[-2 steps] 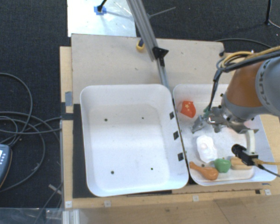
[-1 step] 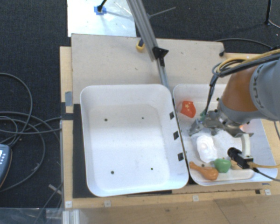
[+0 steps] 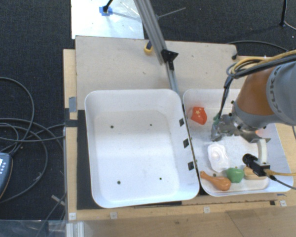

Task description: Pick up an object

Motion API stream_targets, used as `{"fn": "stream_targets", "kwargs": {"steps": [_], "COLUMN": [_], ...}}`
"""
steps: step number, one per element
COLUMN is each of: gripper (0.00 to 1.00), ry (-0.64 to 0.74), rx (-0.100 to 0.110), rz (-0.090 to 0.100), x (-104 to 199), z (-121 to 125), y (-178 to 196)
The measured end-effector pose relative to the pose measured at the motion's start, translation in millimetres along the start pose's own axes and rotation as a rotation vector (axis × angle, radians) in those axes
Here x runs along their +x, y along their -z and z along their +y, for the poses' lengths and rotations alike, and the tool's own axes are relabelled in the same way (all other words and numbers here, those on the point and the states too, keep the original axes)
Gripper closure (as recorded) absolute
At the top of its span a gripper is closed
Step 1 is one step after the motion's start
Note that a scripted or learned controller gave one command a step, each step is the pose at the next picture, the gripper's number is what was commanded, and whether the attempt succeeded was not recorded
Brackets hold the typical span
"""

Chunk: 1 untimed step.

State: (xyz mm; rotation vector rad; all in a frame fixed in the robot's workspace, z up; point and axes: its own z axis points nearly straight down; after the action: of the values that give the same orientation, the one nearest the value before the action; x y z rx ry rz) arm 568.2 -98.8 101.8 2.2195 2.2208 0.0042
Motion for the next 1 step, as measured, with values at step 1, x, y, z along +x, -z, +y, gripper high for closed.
{"fn": "stream_targets", "kwargs": {"steps": [1], "gripper": [1.00], "ry": [0.003], "rx": [-0.004], "rz": [-0.002], "x": [-3.2], "z": [-0.2], "y": [63.9]}}
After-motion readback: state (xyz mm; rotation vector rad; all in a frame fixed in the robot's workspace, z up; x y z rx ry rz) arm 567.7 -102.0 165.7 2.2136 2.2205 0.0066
